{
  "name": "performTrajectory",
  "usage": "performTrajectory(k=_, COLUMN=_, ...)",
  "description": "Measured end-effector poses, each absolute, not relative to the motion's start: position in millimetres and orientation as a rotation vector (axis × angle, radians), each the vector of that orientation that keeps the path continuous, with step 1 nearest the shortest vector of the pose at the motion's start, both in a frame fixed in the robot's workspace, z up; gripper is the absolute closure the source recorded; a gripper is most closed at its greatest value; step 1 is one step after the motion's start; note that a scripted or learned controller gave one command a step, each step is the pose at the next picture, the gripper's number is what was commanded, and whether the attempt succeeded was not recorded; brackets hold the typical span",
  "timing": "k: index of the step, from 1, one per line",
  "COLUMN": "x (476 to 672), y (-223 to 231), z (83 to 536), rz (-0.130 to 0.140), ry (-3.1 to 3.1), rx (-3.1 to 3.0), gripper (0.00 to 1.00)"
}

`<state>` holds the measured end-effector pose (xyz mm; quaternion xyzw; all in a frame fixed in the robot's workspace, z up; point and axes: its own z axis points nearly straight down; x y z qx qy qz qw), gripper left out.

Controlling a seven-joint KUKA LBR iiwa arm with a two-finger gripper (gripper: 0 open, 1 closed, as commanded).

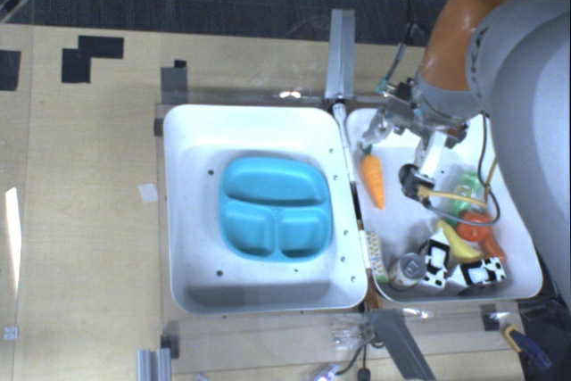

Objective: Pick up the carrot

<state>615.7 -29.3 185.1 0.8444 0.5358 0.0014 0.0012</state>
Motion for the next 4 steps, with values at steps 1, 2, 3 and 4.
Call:
performTrajectory(k=1, x=615.2, y=-53, z=326, rz=0.009, ry=1.836, rx=2.544, gripper=0.0)
performTrajectory(k=2, x=565.2, y=-21, z=227, rz=0.003, ry=2.221, rx=2.219, gripper=0.0)
performTrajectory(k=3, x=566.8, y=-20, z=239, rz=0.009, ry=2.223, rx=2.213, gripper=1.0)
performTrajectory(k=4, x=566.7, y=-20, z=238, rz=0.008, ry=2.222, rx=2.214, gripper=0.0)
